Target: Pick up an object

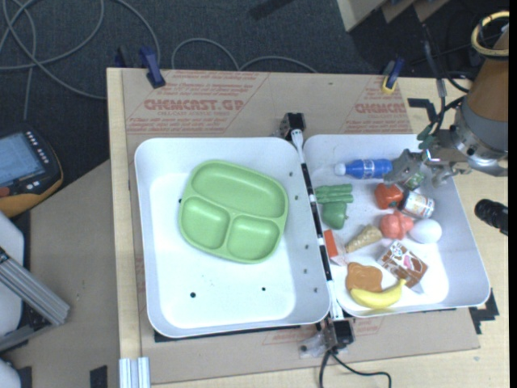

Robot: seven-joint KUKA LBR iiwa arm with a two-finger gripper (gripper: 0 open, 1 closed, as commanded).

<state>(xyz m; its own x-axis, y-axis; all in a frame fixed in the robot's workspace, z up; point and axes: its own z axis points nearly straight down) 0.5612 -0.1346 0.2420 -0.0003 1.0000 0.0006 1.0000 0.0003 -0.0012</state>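
The pincer is hovering at the right bin's far right edge, crowded toys lying beneath; I cannot tell its state. The left bin is offering room around a green tray. The surface is reading "CHEMCAST GP".

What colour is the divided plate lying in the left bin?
Light green: the divided plate, seen clearly in the camera view.
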